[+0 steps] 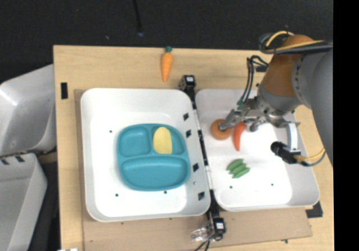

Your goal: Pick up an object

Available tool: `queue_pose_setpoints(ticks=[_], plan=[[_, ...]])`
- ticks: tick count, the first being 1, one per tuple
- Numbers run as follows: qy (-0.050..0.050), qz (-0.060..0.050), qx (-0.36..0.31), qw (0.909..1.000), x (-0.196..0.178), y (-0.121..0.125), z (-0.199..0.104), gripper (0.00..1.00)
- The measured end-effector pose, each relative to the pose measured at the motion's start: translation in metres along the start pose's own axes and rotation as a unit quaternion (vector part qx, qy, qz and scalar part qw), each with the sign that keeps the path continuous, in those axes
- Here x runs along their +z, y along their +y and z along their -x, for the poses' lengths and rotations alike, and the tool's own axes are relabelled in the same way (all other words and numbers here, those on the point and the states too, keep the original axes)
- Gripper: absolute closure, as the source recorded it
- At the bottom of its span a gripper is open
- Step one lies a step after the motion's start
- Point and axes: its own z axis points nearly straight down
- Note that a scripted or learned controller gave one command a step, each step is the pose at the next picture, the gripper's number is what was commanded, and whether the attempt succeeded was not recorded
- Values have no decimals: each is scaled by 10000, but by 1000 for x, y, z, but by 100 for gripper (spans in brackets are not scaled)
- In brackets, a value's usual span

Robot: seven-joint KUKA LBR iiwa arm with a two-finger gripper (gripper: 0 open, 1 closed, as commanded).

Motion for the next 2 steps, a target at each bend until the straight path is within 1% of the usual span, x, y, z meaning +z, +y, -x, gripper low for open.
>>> queue_pose_setpoints(ticks=[1, 2], plan=[[-6, 59, 4, 10000, -17, 3, 1, 100], [0, 18, -22, 10000, -81, 6, 6, 100]])
